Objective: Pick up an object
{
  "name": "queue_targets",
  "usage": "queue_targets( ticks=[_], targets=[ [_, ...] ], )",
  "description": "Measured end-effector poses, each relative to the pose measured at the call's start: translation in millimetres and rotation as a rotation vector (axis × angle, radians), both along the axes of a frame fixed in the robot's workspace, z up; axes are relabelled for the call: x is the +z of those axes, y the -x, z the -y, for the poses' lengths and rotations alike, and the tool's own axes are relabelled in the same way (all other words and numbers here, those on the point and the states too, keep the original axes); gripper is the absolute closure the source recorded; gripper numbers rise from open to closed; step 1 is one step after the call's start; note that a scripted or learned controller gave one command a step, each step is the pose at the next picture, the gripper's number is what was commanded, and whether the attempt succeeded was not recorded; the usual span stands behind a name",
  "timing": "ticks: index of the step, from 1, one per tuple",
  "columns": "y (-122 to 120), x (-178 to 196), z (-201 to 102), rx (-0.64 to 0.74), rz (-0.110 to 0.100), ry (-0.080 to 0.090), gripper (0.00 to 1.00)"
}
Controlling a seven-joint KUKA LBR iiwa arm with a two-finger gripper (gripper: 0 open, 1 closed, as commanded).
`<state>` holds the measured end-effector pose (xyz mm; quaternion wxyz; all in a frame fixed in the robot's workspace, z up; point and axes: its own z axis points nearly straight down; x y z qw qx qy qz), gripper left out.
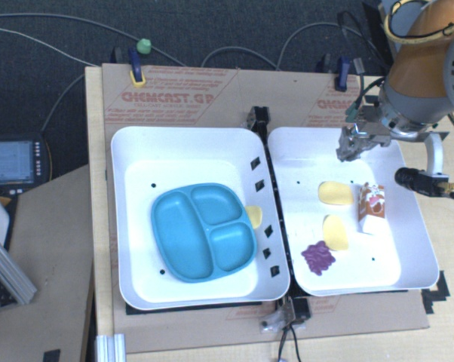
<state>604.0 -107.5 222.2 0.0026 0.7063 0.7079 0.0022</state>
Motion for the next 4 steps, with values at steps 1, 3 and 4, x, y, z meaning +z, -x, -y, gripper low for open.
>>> queue_targets(
  ticks=[1, 3, 4],
  targets=[
    [-1, 4, 0, -0.001, -0.005, -0.001, 1.0],
    [33, 8, -116, 0.005, -0.009, -0.004, 1.0],
    [45, 9, -177, 0.006, -0.01, -0.004, 1.0]
  ],
)
